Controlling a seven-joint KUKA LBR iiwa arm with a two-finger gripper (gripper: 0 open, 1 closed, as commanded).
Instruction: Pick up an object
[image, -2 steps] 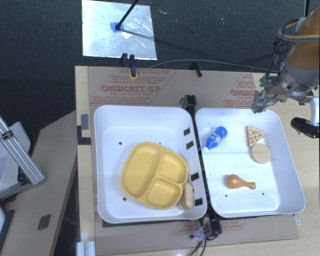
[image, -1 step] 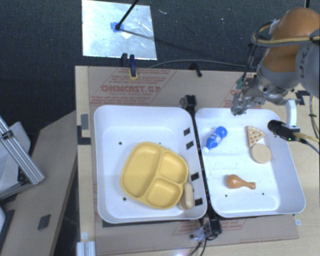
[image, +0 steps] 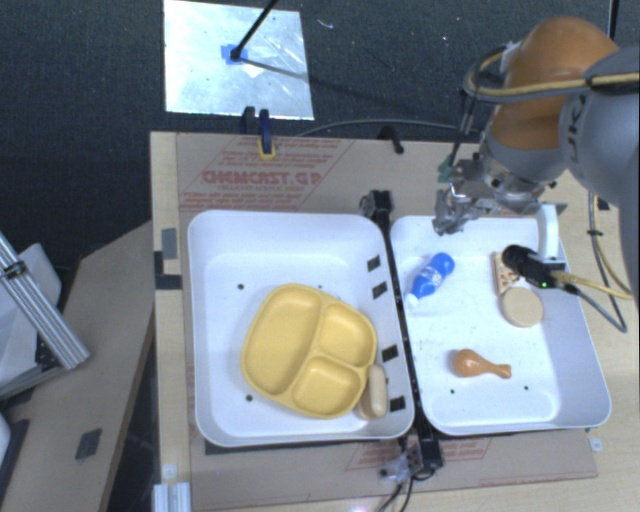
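Gripper (image: 452, 213) sits over the far left corner of the right bin (image: 570, 400), its claw state indeterminate and nothing seen between the tips, while the blue bottle (image: 430, 276) lies just nearer, the wooden paddle (image: 517, 297) right, the orange drumstick (image: 478, 365) nearest.

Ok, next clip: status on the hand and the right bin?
Hand over right bin's back edge, nothing seen in it. Blue bottle just below it, untouched. Chicken drumstick and wooden spatula lie apart, nothing in the way.
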